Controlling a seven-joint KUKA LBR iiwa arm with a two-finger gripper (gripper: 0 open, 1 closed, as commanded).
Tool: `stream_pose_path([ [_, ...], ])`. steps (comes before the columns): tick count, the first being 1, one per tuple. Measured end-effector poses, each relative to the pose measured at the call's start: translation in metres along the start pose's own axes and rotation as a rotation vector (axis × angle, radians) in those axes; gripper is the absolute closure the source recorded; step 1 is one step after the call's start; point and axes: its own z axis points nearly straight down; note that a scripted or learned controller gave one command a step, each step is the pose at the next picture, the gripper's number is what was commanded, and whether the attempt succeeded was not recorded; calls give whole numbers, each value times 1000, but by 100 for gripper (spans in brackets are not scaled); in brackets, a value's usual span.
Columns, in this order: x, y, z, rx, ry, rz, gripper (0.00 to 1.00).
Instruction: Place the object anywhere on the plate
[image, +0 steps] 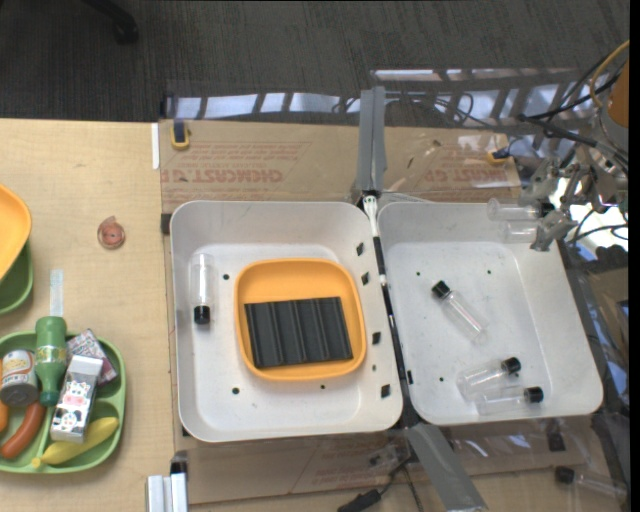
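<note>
**Risks: slippery vials, and a plate already taken up**

Nearest, by the right bin's (560, 400) front edge, two clear vials lie close together: one (508, 398) near the front right corner, another (488, 376) just behind it. So close, a reach for one could nudge the other, and both look round enough to roll or slip from a pinch.

A third vial (456, 308) lies aslant mid-bin, well apart from them, the easier pick I judge.

In the left bin (185, 400) the plate (300, 277) sits centrally, a dark ridged block (300, 331) covering most of it. A vial released there may roll off the ridges or over the rim. A fourth vial (201, 290) lies by that bin's left wall, beside the plate, not on it.

Farthest, the gripper (548, 222) hangs over the right bin's back right corner; whether it is apart or together I cannot tell. No vial is on the plate yet.
</note>
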Motion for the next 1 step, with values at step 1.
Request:
stream_pose_path([
  [1,0,-2,-140,-1,1,-146,100],
])
